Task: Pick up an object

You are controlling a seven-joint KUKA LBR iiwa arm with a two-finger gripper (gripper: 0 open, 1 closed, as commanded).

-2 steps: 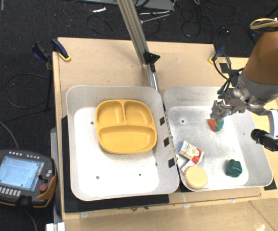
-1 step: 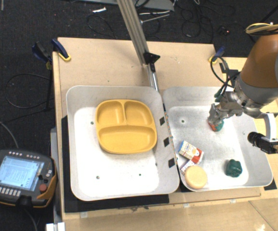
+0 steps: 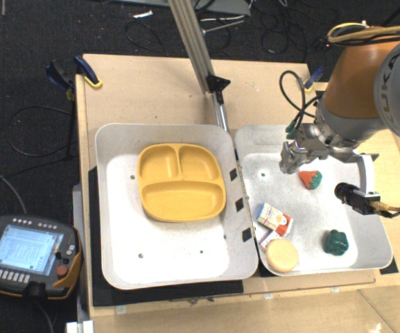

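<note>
Left bin point(image 3: 116, 255): yellow divided plate point(image 3: 181, 182). Right bin point(image 3: 373, 238): tool point(image 3: 293, 159) low at upper middle, can't tell its opening or grip. Strawberry point(image 3: 311, 179) just beside it; carton point(image 3: 274, 219), round cookie point(image 3: 281, 255), green pepper point(image 3: 336, 241) nearer the front.

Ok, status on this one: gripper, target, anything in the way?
Gripper low in right bin, beside strawberry. Nothing seen held. Carton, green piece lie apart.

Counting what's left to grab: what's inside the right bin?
Right bin holds a strawberry, green toy, small carton and round yellow piece. The pincer covers some floor.
</note>
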